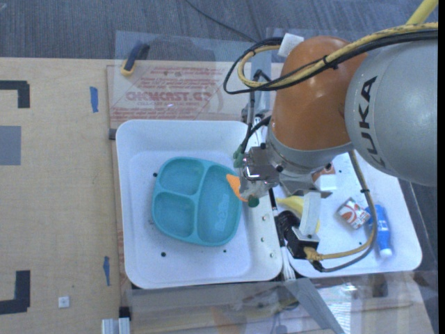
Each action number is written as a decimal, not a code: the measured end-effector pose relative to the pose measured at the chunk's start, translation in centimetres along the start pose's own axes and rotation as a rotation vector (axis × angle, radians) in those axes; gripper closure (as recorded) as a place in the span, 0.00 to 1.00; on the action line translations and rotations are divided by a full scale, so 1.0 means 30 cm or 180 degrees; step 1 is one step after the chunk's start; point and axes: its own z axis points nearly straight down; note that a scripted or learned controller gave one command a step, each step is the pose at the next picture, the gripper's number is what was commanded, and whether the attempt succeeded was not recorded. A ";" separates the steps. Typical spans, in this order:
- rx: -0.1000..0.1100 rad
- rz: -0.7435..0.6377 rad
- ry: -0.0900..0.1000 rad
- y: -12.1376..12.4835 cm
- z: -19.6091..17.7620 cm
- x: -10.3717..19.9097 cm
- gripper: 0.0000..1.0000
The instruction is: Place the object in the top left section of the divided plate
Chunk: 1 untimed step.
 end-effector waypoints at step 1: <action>-0.0003 -0.0234 -0.0002 0.057 0.128 0.281 1.00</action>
